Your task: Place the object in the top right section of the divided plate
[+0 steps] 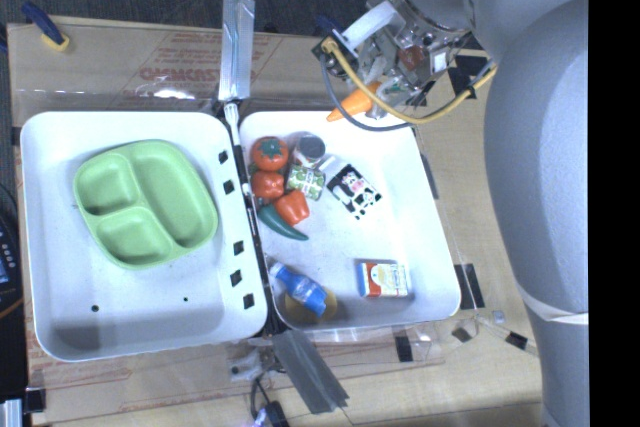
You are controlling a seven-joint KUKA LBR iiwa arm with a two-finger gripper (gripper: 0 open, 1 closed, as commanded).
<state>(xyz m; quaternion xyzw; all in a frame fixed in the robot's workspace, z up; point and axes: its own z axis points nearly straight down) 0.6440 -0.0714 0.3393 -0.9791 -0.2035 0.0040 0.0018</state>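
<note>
The green divided plate (pixel 146 203) lies in the left bin (pixel 60 315), toward that bin's 10 o'clock. It has three wells, and the section named by the task sits on its 1 to 2 o'clock side, bare.

In the right bin (pixel 430 255) a cluster of toy food crowds the 10 o'clock corner: two tomatoes (pixel 268 167), a red pepper (pixel 291 208) over a dark green chilli (pixel 283 224), a small green can (pixel 306 181) and a black-and-white carton (pixel 355 189). A blue bottle (pixel 300 288) lies at 7 o'clock and a small orange box (pixel 384 278) at 5 o'clock.

At the bin's 12 o'clock rim an orange, carrot-like piece (pixel 354 103) shows just under the end effector (pixel 385 85), seemingly at its tip. Whether the end effector is gripping it, or open or closed at all, cannot be told amid the cables. This is probably the task's object. It looks light, stiff and smooth moulded plastic, tapered, so it could squirt out of a pinch; a hold across its thicker middle seems safest.

The arm reaches in from 3 o'clock, its wrist above the bin's far rim and well apart from the plate.
</note>
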